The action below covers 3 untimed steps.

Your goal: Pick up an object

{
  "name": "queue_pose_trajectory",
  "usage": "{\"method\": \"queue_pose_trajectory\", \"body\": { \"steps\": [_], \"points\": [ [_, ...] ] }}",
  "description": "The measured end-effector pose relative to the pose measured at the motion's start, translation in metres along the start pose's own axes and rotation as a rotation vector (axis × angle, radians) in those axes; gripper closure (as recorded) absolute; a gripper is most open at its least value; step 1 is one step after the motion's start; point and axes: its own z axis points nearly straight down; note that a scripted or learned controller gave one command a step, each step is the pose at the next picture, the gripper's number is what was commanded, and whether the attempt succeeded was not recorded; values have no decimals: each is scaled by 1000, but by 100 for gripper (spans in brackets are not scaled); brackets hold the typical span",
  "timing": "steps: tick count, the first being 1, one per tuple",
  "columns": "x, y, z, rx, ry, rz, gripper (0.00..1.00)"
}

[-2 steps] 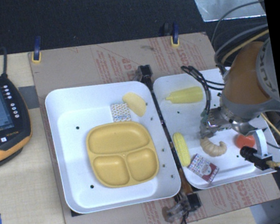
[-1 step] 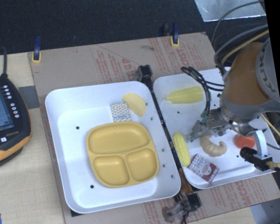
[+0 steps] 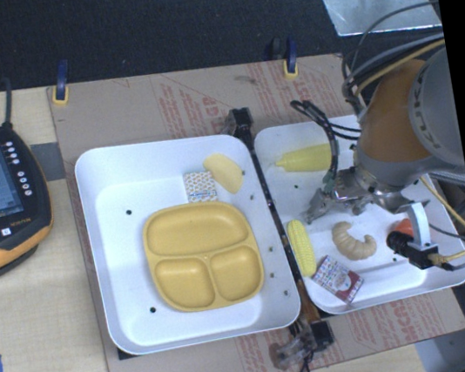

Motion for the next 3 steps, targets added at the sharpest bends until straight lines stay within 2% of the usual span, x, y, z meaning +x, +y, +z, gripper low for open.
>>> {"method": "queue_pose_trajectory", "body": {
  "steps": [1,2,3],
  "points": [
    [3,72,-1,-1,2,4,0],
    [11,94,2,26,2,11,0],
    [3,94,3,29,8,8,0]
  ]
}}
